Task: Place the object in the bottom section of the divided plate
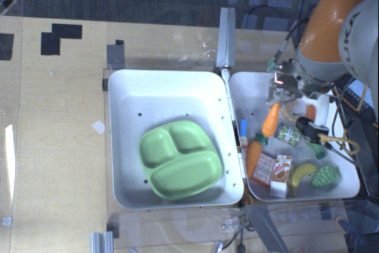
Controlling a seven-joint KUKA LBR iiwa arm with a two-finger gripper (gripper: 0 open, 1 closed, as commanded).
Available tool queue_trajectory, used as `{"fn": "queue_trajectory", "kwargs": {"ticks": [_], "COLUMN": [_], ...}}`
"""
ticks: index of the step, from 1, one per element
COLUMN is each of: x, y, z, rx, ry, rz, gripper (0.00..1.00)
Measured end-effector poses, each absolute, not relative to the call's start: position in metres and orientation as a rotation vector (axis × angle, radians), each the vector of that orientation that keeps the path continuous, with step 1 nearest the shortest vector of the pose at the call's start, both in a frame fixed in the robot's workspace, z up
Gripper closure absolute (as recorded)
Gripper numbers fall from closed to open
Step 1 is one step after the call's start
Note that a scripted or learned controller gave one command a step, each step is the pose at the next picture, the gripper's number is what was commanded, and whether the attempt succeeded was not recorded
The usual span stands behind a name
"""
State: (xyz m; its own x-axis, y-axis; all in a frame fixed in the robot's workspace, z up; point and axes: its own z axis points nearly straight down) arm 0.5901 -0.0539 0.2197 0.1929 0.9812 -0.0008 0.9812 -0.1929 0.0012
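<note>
Camera view: the hand (283, 90) hangs over the right bin (349, 186), above a carrot (270, 119); its grip can't be told.

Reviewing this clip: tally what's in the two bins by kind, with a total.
Divided plate: 1
Toy carrots: 2
Small cartons: 2
Banana: 1
Green grape bunch: 1
Small can: 1
Total: 8, leaving out small unclear bits beneath the arm.
</note>
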Motion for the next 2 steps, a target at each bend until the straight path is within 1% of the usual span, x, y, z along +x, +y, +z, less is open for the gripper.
{"fn": "queue_trajectory", "kwargs": {"ticks": [1,2], "x": [0.544,0.508], "y": [0.008,0.079], "z": [0.183,0.187], "rx": [2.358,2.158], "ry": [2.077,2.284], "rz": [0.0,0.002], "gripper": [1.0,1.0]}}
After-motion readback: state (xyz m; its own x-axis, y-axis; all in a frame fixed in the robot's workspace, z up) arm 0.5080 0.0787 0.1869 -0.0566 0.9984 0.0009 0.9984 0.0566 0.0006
